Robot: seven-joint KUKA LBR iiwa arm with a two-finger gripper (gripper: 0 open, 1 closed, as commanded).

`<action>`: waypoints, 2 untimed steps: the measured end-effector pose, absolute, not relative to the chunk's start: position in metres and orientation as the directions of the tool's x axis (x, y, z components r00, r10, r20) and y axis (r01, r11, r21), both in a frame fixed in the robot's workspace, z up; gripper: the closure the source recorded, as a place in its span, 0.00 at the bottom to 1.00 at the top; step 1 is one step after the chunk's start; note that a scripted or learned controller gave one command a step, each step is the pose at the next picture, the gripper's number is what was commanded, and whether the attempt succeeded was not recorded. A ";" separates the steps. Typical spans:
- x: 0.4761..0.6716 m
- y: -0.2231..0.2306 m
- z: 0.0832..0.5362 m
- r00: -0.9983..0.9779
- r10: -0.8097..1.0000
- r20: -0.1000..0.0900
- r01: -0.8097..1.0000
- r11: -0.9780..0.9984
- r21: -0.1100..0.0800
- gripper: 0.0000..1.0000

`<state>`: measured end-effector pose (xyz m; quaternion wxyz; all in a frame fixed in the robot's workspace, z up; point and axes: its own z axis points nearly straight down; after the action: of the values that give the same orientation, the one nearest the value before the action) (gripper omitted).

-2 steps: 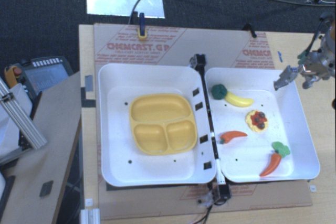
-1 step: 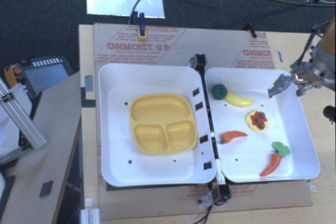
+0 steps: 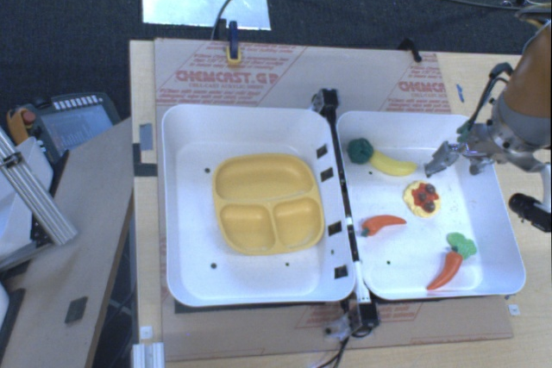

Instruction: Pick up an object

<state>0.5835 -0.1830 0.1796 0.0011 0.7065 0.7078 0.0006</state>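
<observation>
The right bin (image 3: 492, 211) holds several toy foods: a green leafy piece (image 3: 360, 150), a yellow banana (image 3: 392, 165), a small round pizza (image 3: 423, 198), a red chili (image 3: 383, 223) and an orange carrot with a green top (image 3: 452, 261). My gripper (image 3: 438, 161) hangs over the right bin's upper right part, just right of the banana and above the pizza. Nothing shows between its fingers. The arm comes in from the right edge.
The left bin (image 3: 185, 185) holds a yellow three-compartment tray (image 3: 266, 202). A black divider strip (image 3: 336, 185) runs between the bins. A teach pendant (image 3: 73, 125) and a metal rail (image 3: 34, 194) lie on the side table at left.
</observation>
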 end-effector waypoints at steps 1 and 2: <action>0.579 -0.186 0.138 -0.001 1.000 0.000 1.000 0.001 0.002 0.00; 0.579 -0.186 0.148 -0.001 1.000 -0.001 1.000 0.001 0.004 1.00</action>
<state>0.5794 -0.1864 0.1482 0.0019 0.7066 0.7076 0.0008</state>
